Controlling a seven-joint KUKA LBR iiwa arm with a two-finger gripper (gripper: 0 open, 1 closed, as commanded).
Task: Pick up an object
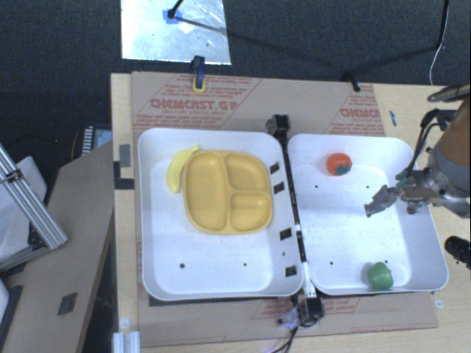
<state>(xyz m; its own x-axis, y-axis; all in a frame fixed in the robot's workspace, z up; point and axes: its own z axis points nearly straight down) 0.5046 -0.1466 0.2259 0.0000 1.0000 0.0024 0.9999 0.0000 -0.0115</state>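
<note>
An orange-red tomato-like object [338,164] lies near the back of the right bin [346,230]. A green pepper-like object [380,275] rests near that bin's front right corner. In the left bin [158,197] a yellow divided plate [225,191] lies with a yellow banana [176,168] tucked along its left side. My gripper [380,201] hangs over the right half of the right bin, pointing left, between the orange object and the green one and touching neither. Nothing shows between its fingers.
A black divider with clips [289,212] runs between the two bins. Both bins sit on a cardboard sheet [221,105]. A shiny metal sheet [175,20] lies on the dark floor behind. An aluminium frame [26,204] stands at far left.
</note>
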